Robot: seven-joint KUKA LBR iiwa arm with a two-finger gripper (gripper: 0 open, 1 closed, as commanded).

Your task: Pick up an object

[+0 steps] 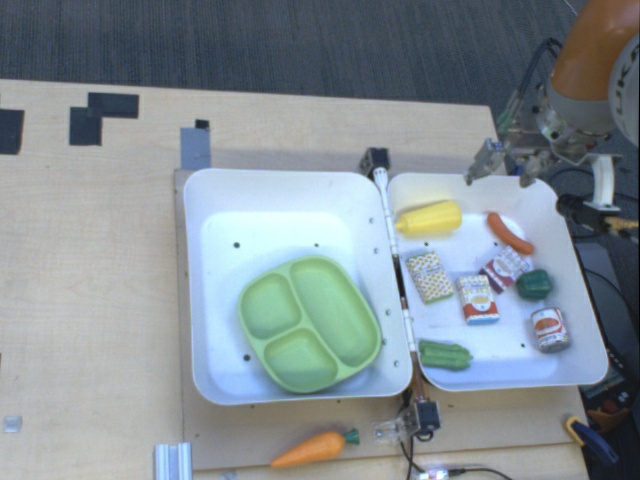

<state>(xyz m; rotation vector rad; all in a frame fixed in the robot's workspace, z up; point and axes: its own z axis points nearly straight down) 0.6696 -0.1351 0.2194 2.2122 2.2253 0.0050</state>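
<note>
Above the far edge of the right bin [575, 268], the gripper [505, 163] is seen hovering, its two fingers spread apart with nothing between them. Nearest to it, inside the bin, a yellow corn cob [429, 218] is lying toward the divider side, and a red sausage [511, 233] is lying just below and a little right of the fingers; neither is touched. Farther from the gripper, a patterned packet [429, 275], a small red-and-white carton [479, 299], a crumpled wrapper [507, 267], a dark green pepper [534, 285], a small can [549, 329] and a green pickle [444, 355] are scattered. A green divided plate [309, 323] is set in the left bin [215, 268]. An orange carrot [314, 449] is lying on the bench [90, 318], outside both bins.
</note>
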